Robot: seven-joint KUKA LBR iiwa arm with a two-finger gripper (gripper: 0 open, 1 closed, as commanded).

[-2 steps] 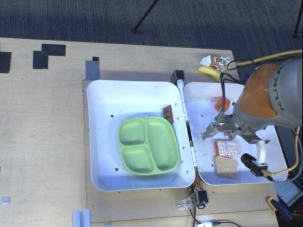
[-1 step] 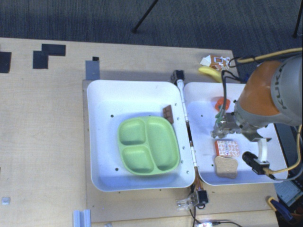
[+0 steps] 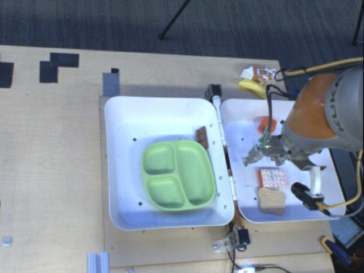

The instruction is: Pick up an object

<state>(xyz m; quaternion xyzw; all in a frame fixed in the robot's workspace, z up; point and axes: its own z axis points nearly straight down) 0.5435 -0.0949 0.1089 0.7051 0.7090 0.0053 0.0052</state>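
The gripper point(image 3: 257, 152) hangs low over the right bin point(image 3: 244, 124), its metal fingers spread apart with nothing between them, pointing toward the divider between the two bins. Just behind the fingertips, toward the arm's side, lies a small orange-and-white patterned packet point(image 3: 272, 178), and nearer the bin's front rim, just beside that packet, sits a tan block like a sponge or a slice of bread point(image 3: 272, 201). Beyond the fingers, toward the far wall, a small orange-red piece point(image 3: 265, 124) shows partly under the wrist cable. The bin floor directly under and ahead of the fingers is bare white up to the divider.

Across the divider, the left bin point(image 3: 122, 152) holds a green three-part plate point(image 3: 178, 174), well apart from the fingers, with a small brown piece point(image 3: 201, 134) at its far corner near the divider. White floor rings the plate on every side.

The bins rest on a pale wooden bench point(image 3: 51, 181). Past the right bin's far rim lie a banana point(image 3: 253, 87) and a small wrapper point(image 3: 261, 73); beyond is dark blue carpet point(image 3: 114, 10).
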